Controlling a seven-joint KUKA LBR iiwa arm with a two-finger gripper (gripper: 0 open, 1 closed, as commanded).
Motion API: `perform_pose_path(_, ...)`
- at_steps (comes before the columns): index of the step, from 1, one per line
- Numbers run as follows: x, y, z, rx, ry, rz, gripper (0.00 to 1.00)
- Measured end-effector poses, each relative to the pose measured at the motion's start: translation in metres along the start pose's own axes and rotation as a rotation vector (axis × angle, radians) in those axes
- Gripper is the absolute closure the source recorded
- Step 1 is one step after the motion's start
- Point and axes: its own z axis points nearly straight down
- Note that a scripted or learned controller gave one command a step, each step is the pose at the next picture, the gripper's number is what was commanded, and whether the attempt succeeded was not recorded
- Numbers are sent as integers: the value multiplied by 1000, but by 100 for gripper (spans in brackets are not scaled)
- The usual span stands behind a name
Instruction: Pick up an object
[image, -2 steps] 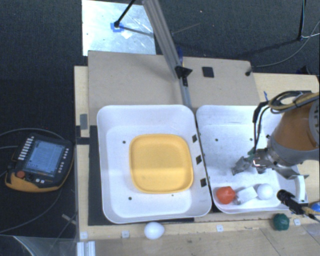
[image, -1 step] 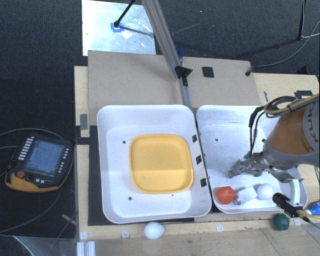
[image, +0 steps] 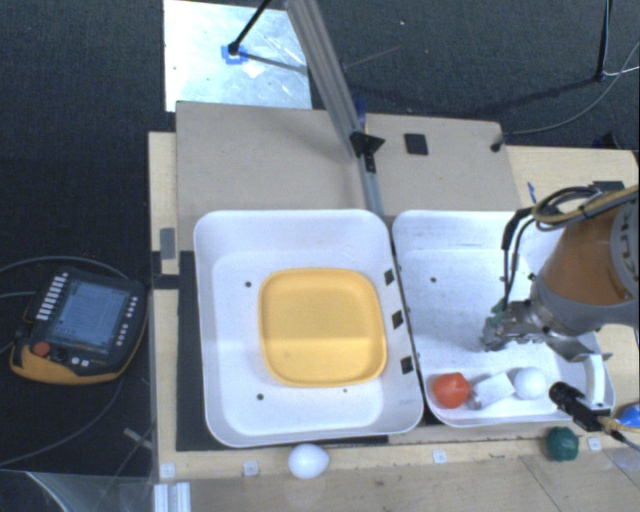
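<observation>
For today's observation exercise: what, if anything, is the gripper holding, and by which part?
It cannot be told: the gripper hangs over the right bin, its underside hidden.

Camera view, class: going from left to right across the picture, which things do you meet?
Handheld controller → yellow plate → orange ball → white ball → green ball.

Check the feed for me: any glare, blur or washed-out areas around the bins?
Camera view: soft overall, fine detail smeared; the right bin white walls look washed out, so the white ball blends in; the gripper is a blurred grey mass; bright glare on the floor patch at top.
</observation>
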Motion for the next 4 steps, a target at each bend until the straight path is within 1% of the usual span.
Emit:
perform_pose_path(1,2,5,-62,-5,-1,-1,100)
perform_pose_path(2,9,1,-120,-5,0,-1,100)
perform_pose_path(3,1,1,-179,-5,-1,0,100)
perform_pose_path(4,49,1,-173,1,1,-4,100)
